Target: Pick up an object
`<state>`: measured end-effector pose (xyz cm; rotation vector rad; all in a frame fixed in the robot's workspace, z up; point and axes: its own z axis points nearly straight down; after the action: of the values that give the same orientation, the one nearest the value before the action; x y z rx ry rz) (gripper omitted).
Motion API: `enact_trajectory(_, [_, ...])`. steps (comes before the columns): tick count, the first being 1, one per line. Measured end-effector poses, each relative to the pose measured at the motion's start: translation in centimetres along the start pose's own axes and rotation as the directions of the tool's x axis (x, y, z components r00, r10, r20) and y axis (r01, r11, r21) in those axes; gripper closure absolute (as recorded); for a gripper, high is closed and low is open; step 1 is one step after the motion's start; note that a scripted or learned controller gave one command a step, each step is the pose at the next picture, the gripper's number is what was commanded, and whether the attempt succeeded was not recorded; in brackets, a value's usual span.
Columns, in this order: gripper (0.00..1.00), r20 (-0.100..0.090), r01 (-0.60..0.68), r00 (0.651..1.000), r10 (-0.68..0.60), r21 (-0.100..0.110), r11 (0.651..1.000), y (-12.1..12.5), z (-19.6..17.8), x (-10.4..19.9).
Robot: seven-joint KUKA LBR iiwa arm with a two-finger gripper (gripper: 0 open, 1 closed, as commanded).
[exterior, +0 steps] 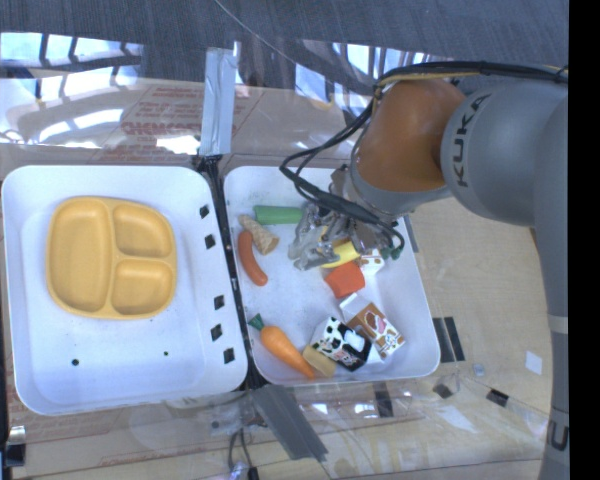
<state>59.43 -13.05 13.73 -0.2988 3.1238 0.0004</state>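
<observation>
Orange carrot [282, 347], one sausage [252, 258], gripper [320, 250] perhaps touching yellow piece [340, 257]

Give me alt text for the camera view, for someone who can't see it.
A grey arm's gripper reaches down among toy foods in the right bin: a carrot, sausage, green stick and cow-patterned box. The left bin holds a yellow divided tray.
</observation>
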Motion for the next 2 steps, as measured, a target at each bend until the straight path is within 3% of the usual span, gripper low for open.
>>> enact_trajectory(1, [1.00,0.008,-0.005,1.000,0.005,0.003,1.000,2.4,-8.4,-4.9])
enact_trajectory(2, [1.00,0.000,0.263,0.965,-0.263,0.002,0.965,4.2,-13.8,6.9])
